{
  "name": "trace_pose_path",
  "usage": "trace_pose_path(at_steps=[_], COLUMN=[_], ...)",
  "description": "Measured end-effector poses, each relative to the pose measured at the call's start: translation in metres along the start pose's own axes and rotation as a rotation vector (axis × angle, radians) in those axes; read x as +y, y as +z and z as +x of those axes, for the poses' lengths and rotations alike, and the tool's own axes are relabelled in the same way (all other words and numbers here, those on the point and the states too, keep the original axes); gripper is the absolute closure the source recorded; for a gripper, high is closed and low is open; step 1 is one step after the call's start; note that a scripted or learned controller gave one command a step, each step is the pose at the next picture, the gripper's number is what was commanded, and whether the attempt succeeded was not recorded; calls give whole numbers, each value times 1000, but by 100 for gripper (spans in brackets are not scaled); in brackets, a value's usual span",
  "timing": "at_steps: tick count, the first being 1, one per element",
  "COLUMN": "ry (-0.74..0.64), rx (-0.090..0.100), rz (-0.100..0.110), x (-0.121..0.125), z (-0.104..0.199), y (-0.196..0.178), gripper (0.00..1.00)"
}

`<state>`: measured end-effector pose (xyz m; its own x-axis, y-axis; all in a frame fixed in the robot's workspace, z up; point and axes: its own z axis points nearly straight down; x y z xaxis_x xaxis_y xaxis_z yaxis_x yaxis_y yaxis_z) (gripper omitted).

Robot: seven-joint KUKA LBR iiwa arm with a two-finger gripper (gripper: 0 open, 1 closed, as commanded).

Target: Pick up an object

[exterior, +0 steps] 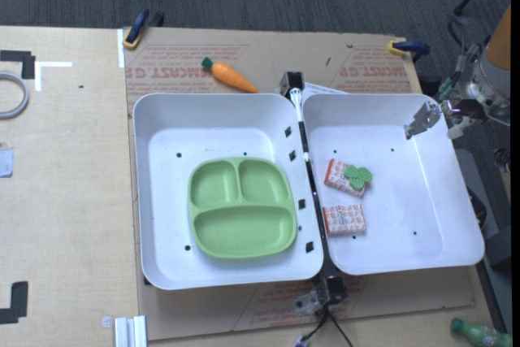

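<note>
Two small red-and-white boxes lie in the right bin [422, 199], near its left wall. The upper box [344, 178] carries a small green leafy piece [358, 173] on its right end. The lower box [344, 219] lies flat just below it. My gripper [439, 121] hovers over the right bin's far right corner, open, with nothing between its fingers. It is well to the right of both boxes and apart from them. The arm's wrist comes in from the right edge.
A green divided plate [241, 208] fills the middle of the left bin [162, 175]. An orange toy carrot [231, 75] lies on the cardboard behind the bins. Clamps sit at the cardboard's far corners. A green bottle [479, 331] lies at the bottom right.
</note>
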<state>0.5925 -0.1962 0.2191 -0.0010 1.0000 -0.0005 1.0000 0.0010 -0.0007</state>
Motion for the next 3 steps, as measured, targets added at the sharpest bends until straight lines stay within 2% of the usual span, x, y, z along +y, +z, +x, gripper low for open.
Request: trace_pose_path(at_steps=[1, 2, 3], ry=[-64, 59, 255], rx=[1, -1, 0], rz=[0, -12, -11], x=[-32, -38, -6], z=[43, 99, 101], y=[102, 122, 122], gripper=[0, 0, 0])
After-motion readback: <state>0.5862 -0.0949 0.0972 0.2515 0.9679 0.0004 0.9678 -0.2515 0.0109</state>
